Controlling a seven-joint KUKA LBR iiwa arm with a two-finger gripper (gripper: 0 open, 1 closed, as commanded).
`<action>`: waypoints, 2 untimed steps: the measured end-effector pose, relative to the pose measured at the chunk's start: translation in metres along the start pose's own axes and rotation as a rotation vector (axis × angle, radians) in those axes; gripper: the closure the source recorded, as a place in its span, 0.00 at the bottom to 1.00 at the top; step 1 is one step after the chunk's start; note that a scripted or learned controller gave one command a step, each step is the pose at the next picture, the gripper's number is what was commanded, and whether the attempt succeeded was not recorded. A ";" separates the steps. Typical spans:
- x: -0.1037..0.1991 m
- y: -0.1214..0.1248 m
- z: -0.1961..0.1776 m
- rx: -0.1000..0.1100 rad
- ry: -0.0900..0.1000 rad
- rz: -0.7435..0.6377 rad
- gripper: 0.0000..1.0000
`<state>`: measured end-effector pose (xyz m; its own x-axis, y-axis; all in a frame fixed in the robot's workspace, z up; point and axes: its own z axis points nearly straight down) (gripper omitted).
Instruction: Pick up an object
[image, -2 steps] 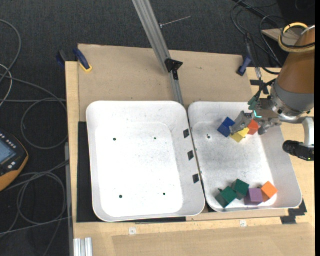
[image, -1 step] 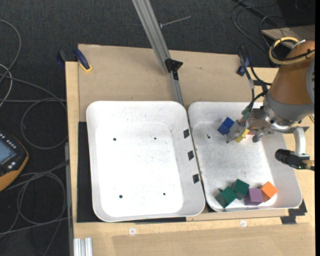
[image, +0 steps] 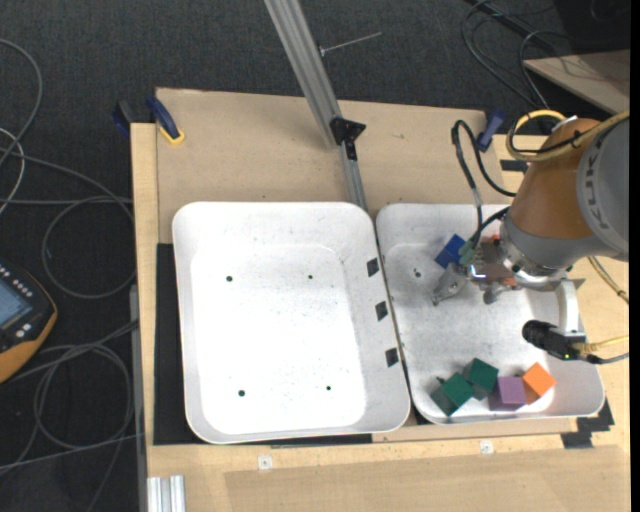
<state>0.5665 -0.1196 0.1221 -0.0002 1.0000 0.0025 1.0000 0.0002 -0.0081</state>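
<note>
Counter (image: 250, 150) bears 2 white bins: left bin (image: 200, 300), right bin (image: 420, 330). Arm (image: 565, 195) reaches over the right bin; its jaws (image: 462, 285) hang there, state unclear. 4 blocks cluster at that bin's near edge: 2 green (image: 468, 385), purple (image: 511, 391), orange (image: 539, 379).

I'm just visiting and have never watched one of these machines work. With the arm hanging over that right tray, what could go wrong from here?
1. The pincer sits over bare tray floor, apart from the blocks, so closing here would likely grab nothing.
2. The green blocks, purple block and orange block crowd together against the right bin's near rim; a grab may catch two or just shove them.
3. The cable loops beside the wrist and might snag.
</note>
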 end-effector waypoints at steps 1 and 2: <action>0.001 0.000 0.024 -0.003 -0.001 0.000 0.00; 0.001 0.001 0.011 -0.009 -0.001 0.000 1.00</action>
<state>0.5674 -0.1186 0.1106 -0.0001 1.0000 0.0019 1.0000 0.0001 0.0004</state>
